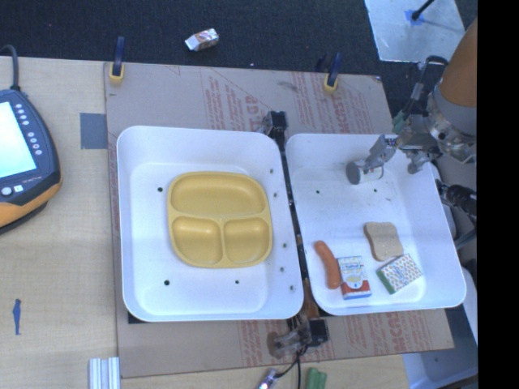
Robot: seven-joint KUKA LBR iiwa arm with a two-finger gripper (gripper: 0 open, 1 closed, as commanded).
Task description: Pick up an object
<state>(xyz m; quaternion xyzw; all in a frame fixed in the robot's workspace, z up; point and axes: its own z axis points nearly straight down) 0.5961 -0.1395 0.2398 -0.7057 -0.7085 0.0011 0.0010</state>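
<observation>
My gripper [384, 168] hangs over the back of the right bin [324, 177], open, with nothing between its fingers. One grey fingertip [355, 172] points down to the left, close to the bin floor. At the bin's front lie an orange-red sausage [328, 263], a small printed carton [352, 277], a tan slice of toast [383, 239] and a green-and-white packet [400, 272]. All of these sit well in front of the gripper, apart from it.
The left bin [130, 217] holds a yellow divided plate [219, 219]. A teach pendant [20, 156] rests at the bench's left edge. Clamps [331, 78] hold the cardboard at the back. A crumpled wrapper [201, 40] lies on the dark floor beyond.
</observation>
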